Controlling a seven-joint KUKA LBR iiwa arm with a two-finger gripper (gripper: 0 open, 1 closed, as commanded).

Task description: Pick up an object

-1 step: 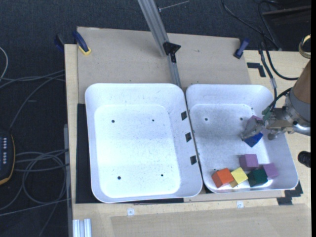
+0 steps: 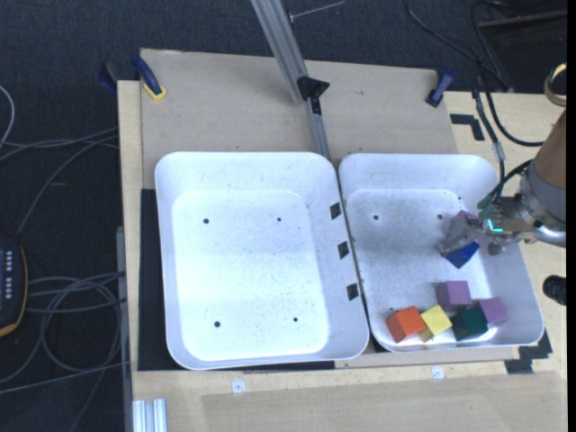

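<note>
Looking down, camera view: two shallow white bins sit side by side on a pale wooden bench, seen at a slant.
Left bin (image 2: 180, 196): its floor shows small dark dots near the corners and a fine speckle.
Right bin (image 2: 396, 187): holds all the small objects, which lie toward its near and right parts.
Arm (image 2: 553, 183): grey, entering from the right edge of the view, bent down over the right side of the right bin.
Gripper (image 2: 461, 239): low inside the right bin, near its right wall, pointing left and downward.
Jaws: the grey fingers appear closed around a blue block, though the grip itself is small and partly hidden, so firm contact is hard to confirm.
Blue block (image 2: 463, 256): tilted, right at the fingertips, its lower part showing just under them above the bin floor.
Purple block (image 2: 453, 292): on the bin floor, below the gripper and apart from it.
Second purple block (image 2: 493, 310): near the right wall, right of the cluster.
Orange block (image 2: 406, 322): at the near edge of the right bin, leftmost of the cluster.
Yellow block (image 2: 436, 319): just beside the orange block, on its right.
Green block (image 2: 469, 322): dark, just right of the yellow block, in front of the first purple one.
Metal bar (image 2: 283, 39): grey, running diagonally from the top of the view down to the gap between the bins.
Blue clamps (image 2: 148, 77): at the far corners of the bench.
Cables (image 2: 54, 268): loose on the dark floor to the left.
</note>
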